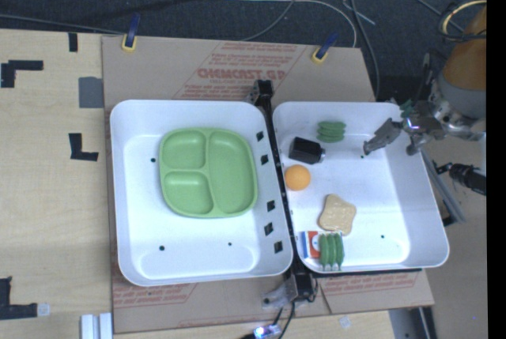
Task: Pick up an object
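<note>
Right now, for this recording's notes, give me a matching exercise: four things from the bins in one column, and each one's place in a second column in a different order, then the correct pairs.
Things:
1. green divided plate
2. orange ball
3. black block
4. end effector

Places:
A. over the right bin's far right part
B. in the left bin
C. in the right bin, just nearer the camera than the black block
D. in the right bin, beside the round green piece

Pairs: 1-B, 2-C, 3-D, 4-A
</note>
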Controlling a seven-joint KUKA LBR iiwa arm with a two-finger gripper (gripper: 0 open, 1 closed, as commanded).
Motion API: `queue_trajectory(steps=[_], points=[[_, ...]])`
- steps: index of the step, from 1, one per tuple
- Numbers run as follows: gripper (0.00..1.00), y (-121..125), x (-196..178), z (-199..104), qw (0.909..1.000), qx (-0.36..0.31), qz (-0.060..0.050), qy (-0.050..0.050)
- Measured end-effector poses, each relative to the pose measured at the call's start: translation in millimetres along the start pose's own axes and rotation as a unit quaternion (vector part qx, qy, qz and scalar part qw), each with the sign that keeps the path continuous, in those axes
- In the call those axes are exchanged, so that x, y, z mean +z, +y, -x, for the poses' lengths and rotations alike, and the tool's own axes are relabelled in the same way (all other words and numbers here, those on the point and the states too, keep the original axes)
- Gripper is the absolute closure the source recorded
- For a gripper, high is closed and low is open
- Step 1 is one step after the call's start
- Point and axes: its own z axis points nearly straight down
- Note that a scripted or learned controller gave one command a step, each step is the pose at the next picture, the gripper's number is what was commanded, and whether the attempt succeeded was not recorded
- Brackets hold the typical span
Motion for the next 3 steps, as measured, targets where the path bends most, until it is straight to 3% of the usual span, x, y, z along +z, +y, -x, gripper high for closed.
queue_trajectory(steps=[1,3], points=[[0.0,3,-8,-1,1.0,-0.002,0.007,-0.002],[0.0,-8,107,7,1.0,-0.002,0.005,-0.001]])
